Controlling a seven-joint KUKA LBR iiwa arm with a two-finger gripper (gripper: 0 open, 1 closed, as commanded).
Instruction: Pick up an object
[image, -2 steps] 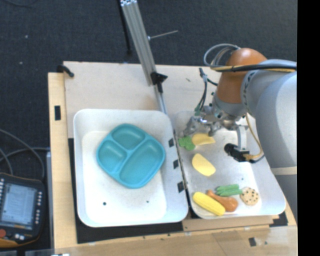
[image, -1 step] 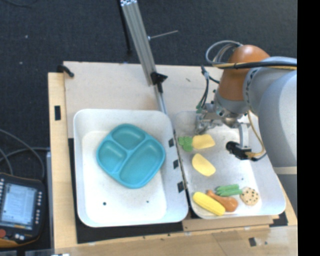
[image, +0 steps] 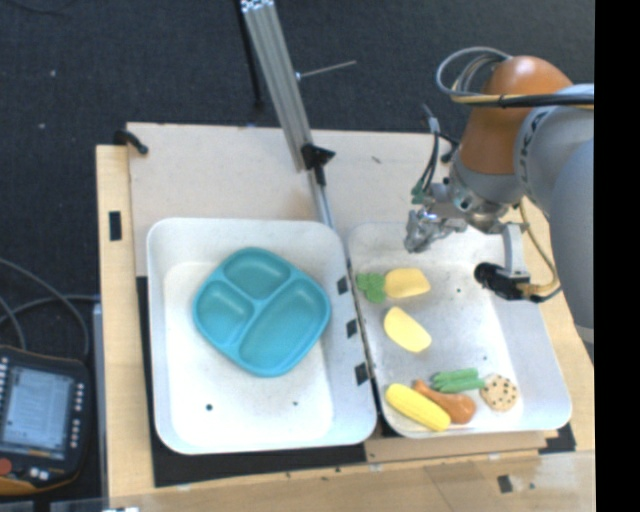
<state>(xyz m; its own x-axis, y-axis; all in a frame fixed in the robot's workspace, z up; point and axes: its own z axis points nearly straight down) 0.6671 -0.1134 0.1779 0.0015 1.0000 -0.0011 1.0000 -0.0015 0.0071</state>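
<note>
I see the gripper (image: 422, 232) hanging over the right bin's (image: 530, 400) far end, finger state unreadable, nearest yellow toy piece (image: 407, 284) just below-left, lying crosswise.

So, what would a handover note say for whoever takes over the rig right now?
Gripper: above the far end of the right bin, nothing seen held.
Right bin: two yellow pieces, green piece, corn, carrot, cookie.
Left bin: blue tray.
Done: nothing lifted.
Left: grasp and lift one object; the upper yellow piece lies nearest.
</note>
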